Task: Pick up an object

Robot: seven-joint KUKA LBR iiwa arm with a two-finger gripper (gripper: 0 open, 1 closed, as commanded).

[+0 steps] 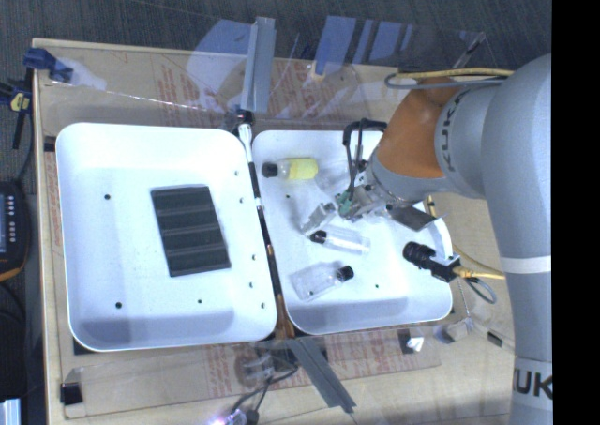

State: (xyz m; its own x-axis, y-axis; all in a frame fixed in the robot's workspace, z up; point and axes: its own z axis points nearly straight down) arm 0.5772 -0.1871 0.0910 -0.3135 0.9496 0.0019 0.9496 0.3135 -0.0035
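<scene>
My gripper point(325, 215) is down in the right bin point(370, 315), near its middle, with the orange-banded wrist point(417, 137) behind it to the right. A clear vial with a black cap point(339, 241) lies just below the gripper, close to its tip. A clear bottle with a black cap point(319, 280) lies further toward the front. A small yellow bottle with a black cap point(292, 170) rests near the bin's back left. I cannot see anything held.
The left bin point(84, 301) holds a dark ribbed rectangular block point(190, 229). The grey arm point(506, 160) covers the right bin's right side. A black fitting with a yellow cable point(427, 259) hangs by the right rim. Clear plastic panels point(253, 57) stand behind the bins.
</scene>
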